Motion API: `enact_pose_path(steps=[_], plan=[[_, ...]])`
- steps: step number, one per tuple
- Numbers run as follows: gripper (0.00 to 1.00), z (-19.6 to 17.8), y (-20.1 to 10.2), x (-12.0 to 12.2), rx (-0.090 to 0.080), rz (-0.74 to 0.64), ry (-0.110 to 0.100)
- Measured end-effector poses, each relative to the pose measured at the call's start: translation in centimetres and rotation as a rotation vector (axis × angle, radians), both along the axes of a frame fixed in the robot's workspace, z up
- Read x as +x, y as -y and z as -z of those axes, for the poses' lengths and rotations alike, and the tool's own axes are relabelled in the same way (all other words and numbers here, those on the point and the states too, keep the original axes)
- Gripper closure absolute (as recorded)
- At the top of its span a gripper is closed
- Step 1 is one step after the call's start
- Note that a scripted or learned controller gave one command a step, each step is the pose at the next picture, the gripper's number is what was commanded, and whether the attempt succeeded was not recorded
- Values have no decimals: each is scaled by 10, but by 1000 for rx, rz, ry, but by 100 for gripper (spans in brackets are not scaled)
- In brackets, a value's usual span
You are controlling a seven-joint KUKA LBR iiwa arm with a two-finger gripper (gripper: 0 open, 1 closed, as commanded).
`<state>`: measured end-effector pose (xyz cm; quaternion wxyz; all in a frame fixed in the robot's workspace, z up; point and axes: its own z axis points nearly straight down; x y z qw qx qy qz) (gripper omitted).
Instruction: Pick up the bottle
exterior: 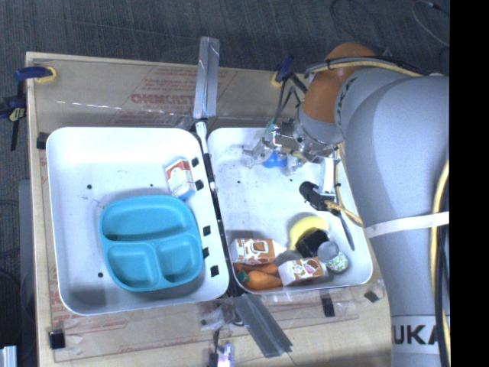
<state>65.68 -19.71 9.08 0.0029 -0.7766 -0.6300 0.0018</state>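
Observation:
The bottle [308,269] lies on its side in the front right corner of the right bin [237,197], with a red and white label and its greenish cap end pointing right. My gripper [265,153] hangs over the far side of the same bin, well away from the bottle. Nothing of the bottle is near its tip.
Beside the bottle lie a carrot [260,279], a small brown carton [254,249] and a yellow object [304,225] with a black piece [310,242] on it. The left bin [76,159] holds a blue divided plate [150,241] and a small red and white carton [179,177].

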Motion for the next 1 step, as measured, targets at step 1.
enact_pose_path(steps=[1], plan=[[0,-1,3,1,-1,19,3]])
